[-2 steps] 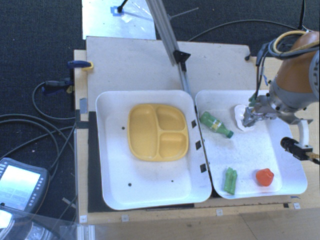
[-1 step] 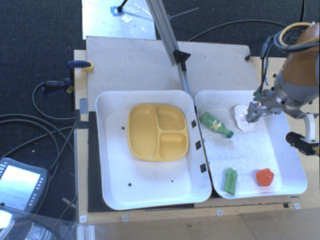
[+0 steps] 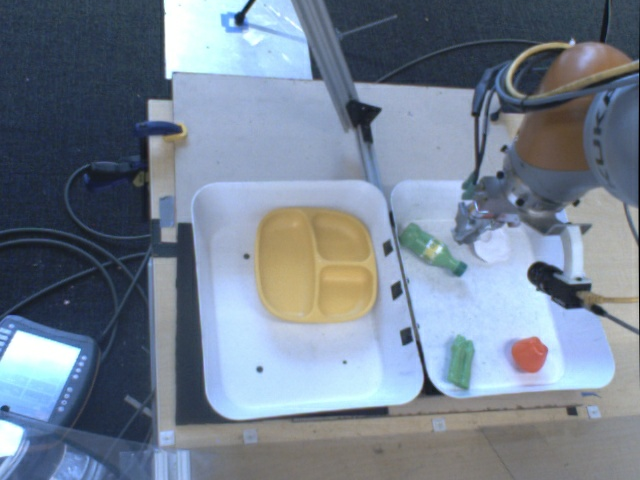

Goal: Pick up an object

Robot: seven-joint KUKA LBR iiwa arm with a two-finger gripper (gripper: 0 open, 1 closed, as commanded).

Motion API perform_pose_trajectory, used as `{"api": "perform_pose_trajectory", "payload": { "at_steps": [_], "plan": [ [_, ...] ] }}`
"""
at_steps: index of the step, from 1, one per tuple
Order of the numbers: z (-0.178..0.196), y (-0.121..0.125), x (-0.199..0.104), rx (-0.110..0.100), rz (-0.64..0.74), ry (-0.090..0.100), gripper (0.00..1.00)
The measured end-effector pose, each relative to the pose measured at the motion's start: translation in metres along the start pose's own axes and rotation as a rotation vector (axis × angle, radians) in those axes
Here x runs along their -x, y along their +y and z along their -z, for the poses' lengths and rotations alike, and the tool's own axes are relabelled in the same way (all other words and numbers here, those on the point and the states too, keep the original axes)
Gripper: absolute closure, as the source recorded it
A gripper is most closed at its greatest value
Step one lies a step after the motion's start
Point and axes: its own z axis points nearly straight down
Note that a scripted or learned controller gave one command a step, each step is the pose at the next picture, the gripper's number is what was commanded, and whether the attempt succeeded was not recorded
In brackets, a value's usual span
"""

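Camera view — left bin [image 3: 225, 368]: yellow tray [image 3: 315, 265]; right bin [image 3: 590, 363]: green bottle [image 3: 431, 249]

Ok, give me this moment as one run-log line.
arm: over right bin | pincer: low by white object, grasp unclear | green bottle: loose | red object: loose | yellow tray: left bin

This looks like a robot lab. A big grey and orange robot arm [image 3: 565, 118] reaches over a plain wooden bench [image 3: 260, 128]. Two white bins [image 3: 215, 368] sit side by side on it, like a test setup. Black cables [image 3: 60, 243] snake over the dark carpet [image 3: 70, 68]. A robot control pad with a screen [image 3: 35, 368] lies on the floor. A blue clamp [image 3: 158, 129] grips the bench edge, and a metal pole [image 3: 325, 43] leans overhead.
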Motion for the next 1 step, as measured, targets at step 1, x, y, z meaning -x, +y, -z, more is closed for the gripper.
{"api": "perform_pose_trajectory", "payload": {
  "at_steps": [1],
  "plan": [
    [0.0062,0.0026,-0.0620,0.001,0.002,0.001,1.00]
  ]
}}
